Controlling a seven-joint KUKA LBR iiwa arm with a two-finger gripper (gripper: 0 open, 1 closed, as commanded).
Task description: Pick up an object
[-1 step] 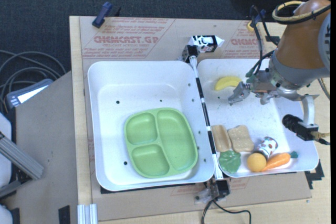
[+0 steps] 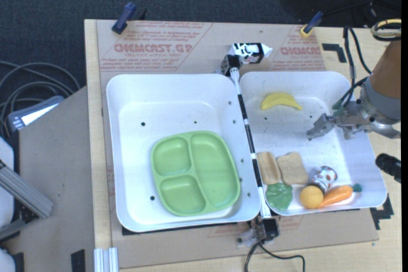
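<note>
two white bins [image 2: 127,95] sit edge to edge on the tabletop [image 2: 191,48]. the hand [image 2: 317,130] hangs over bare floor in the right bin's middle, fingers slightly parted, holding nothing. a smooth, curved yellow banana [image 2: 281,101] lies near the far wall, apart from it. bread slices [image 2: 284,169], an orange [image 2: 312,197] and a carrot [image 2: 338,195] crowd the near edge. a green divided plate [image 2: 194,172] sits left.

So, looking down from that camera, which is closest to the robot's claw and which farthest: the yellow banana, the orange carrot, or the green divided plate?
1. Yellow plastic banana, in the right bin, up and to the left of the gripper.
2. Orange toy carrot, at the right bin's front edge.
3. Green divided plate, across in the left bin.
</note>
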